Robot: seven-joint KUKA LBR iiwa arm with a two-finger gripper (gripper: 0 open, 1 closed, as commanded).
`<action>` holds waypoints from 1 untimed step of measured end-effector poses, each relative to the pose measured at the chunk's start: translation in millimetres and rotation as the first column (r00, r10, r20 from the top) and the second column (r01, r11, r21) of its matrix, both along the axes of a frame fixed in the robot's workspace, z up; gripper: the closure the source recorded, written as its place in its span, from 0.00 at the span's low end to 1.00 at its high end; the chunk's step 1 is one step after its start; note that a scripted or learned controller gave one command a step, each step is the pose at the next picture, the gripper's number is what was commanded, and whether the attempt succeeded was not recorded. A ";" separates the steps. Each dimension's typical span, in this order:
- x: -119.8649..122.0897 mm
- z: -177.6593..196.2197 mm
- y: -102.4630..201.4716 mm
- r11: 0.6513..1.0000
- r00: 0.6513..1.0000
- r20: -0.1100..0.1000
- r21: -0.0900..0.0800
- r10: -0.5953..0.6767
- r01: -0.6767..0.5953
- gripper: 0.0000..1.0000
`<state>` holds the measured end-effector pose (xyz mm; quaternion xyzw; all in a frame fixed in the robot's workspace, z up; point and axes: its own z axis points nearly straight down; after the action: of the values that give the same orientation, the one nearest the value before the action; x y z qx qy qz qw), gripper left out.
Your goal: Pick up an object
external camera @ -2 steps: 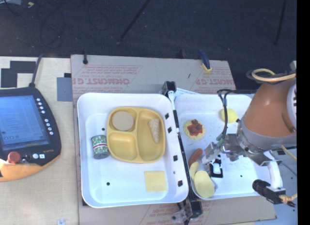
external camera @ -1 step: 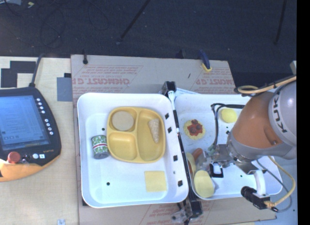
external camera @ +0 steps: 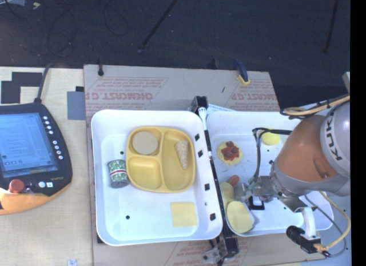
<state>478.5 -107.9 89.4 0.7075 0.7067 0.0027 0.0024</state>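
My gripper (external camera: 253, 195) is low in the right bin (external camera: 246, 126), near its left wall, under the arm's orange band (external camera: 300, 156). Just left of it lie a small red-orange piece (external camera: 234, 179) and a pale yellow lump (external camera: 227, 191). A yellow oval object (external camera: 239, 215) lies just below and left of it. Farther back in this bin are a small round with red topping (external camera: 230, 152) and a yellow ball (external camera: 270, 139). I see nothing held.
The left bin (external camera: 103, 202) holds a yellow divided tray (external camera: 150, 173) with a tan disc (external camera: 144, 142) and a bread-like piece (external camera: 182, 154), a small can (external camera: 118, 173) and a yellow square slice (external camera: 184, 214). A control pendant (external camera: 28, 145) lies at the far left.
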 end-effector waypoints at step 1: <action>0.4 11.0 0.7 1.000 1.000 -0.003 0.005 -0.004 0.004 1.00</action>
<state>478.9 -107.2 100.4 0.7088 0.7054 0.0034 -0.0005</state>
